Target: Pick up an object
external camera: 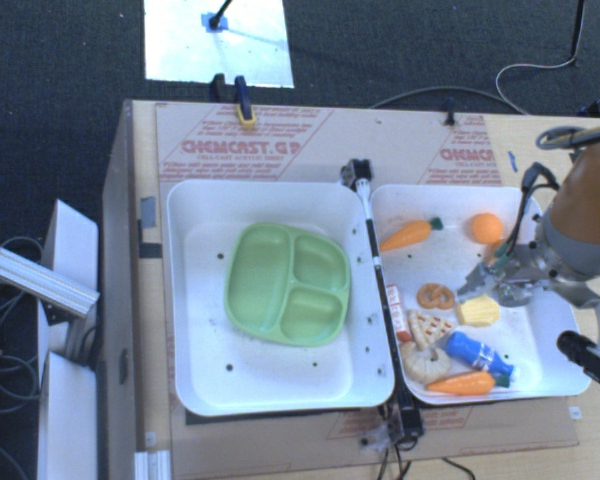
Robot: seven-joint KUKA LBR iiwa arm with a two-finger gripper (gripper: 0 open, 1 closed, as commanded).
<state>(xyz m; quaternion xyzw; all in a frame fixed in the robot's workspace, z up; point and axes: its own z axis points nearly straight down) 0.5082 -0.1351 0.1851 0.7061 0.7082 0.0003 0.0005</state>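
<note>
**Gripper low over the right bin's toy food**

While the green plate [286, 284] is left alone in the left bin [205, 368], the gripper [492, 280] is seen low in the right bin [555, 358], just beside the yellow block [479, 312]. Its fingers seem slightly parted, though blur prevents certainty. Nothing is seen between them. A pretzel [435, 295] and an orange ball [486, 227] lie near.

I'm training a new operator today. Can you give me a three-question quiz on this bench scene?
1. True or false: the green plastic divided plate lies in the left white bin.
2. How many orange toy carrots are in the right white bin?
3. Which lies nearest the end effector? A) yellow toy wedge B) blue bottle C) brown pretzel

Key: 1 true; 2 two; 3 A.
</note>
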